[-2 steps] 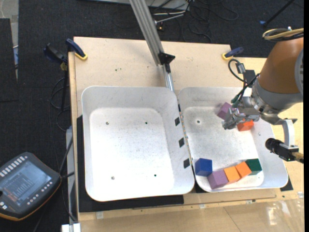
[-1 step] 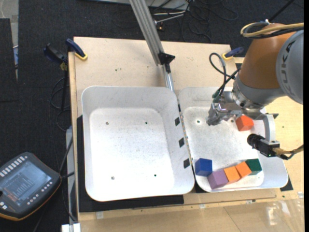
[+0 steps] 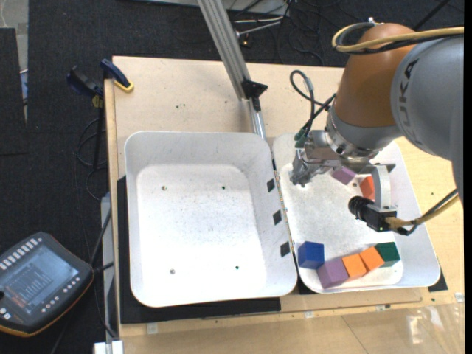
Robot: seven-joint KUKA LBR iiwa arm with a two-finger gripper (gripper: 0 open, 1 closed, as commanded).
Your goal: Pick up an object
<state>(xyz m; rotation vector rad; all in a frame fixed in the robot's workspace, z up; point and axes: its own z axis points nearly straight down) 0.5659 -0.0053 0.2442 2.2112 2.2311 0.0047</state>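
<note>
The right bin holds several small blocks. Along its near edge a blue cube, a purple block, an orange block and a green block lie in a row. A second purple block and an orange piece lie partly hidden under the wrist. My gripper hangs low over the bin's far left part, beside the divide between the bins. It is well apart from the row of blocks, and I see nothing in it.
The left bin lies beside the right one. A slanted metal pole ends at the bins' far edge. A blue and yellow clamp sits at the bench's far left corner. A teach pendant rests off the bench at lower left.
</note>
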